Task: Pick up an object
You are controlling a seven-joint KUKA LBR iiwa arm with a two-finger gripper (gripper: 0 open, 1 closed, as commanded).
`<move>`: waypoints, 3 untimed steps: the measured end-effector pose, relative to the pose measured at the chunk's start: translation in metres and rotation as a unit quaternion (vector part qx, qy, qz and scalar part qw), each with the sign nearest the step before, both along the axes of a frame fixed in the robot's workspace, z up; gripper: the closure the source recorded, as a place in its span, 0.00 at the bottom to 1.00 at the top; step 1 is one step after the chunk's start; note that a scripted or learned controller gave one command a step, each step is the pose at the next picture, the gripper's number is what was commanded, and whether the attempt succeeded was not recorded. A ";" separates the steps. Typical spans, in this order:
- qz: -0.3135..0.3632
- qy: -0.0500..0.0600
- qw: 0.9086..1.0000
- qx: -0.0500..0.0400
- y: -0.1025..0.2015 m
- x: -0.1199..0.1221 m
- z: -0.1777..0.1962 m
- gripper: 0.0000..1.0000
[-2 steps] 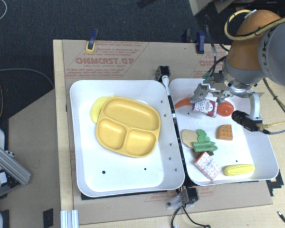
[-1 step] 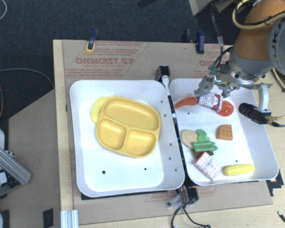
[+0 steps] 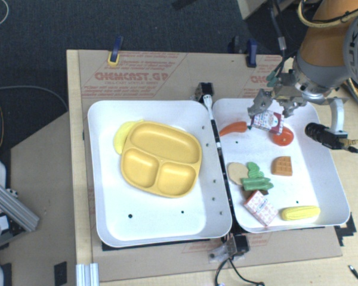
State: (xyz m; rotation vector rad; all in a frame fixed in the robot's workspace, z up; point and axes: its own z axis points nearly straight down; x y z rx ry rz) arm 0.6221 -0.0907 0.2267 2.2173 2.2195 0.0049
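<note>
My gripper (image 3: 270, 117) hangs over the back of the right bin (image 3: 328, 177). A small white carton with red print (image 3: 264, 121) sits between its fingers, which are closed on it. Just below lie a red tomato-like piece (image 3: 282, 137) and, to the left, an orange-red chili (image 3: 232, 128). Further forward in this bin are a brown waffle square (image 3: 281, 165), a beige cookie (image 3: 235, 171), a green toy (image 3: 256, 181), a second red-and-white carton (image 3: 259, 208) and a yellow corn cob (image 3: 299, 213).
The left bin (image 3: 107, 207) holds a yellow divided plate (image 3: 161, 158) with a yellow piece (image 3: 122, 137) tucked under its left rim. A black divider strip (image 3: 215, 139) runs between the bins. Two clamps (image 3: 114, 53) sit at the board's back edge.
</note>
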 end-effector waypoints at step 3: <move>-0.001 0.005 1.000 0.001 0.039 -0.081 -0.011 1.00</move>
